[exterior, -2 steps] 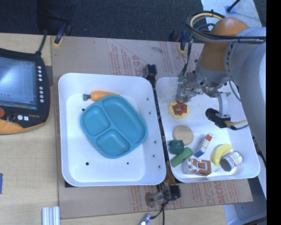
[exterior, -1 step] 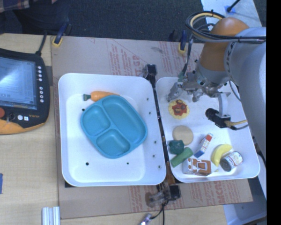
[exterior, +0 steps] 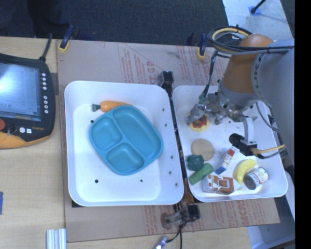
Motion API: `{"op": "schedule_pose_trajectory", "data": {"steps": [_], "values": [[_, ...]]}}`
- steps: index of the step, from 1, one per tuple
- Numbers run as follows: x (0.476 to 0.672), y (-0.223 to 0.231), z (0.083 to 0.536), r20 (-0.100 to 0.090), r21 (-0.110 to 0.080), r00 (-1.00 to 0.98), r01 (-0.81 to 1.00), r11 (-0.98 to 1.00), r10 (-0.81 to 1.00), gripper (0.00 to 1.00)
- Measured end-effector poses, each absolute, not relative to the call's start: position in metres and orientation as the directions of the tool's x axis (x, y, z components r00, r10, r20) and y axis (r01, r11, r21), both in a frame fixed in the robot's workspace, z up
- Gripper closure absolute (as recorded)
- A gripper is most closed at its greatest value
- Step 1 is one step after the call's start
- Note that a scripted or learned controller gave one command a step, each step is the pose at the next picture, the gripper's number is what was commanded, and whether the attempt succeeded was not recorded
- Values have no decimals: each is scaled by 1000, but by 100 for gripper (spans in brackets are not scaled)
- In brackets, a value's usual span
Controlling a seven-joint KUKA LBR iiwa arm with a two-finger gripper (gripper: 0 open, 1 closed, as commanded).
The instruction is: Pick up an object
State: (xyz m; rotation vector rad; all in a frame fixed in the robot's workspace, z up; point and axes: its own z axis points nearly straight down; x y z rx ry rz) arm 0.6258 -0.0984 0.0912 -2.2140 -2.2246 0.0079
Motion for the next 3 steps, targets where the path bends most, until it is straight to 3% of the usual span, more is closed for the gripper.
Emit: {"op": "schedule_pose_trajectory", "data": {"steps": [1,2,3], "values": [[532,-114,91,0,-6,-5,1000,5,1000,0],[520,-104,91,0,-6,-5,1000,5,1000,0],[523,-95,91,-1,-3,-6,1000,6,1000,0]]}}
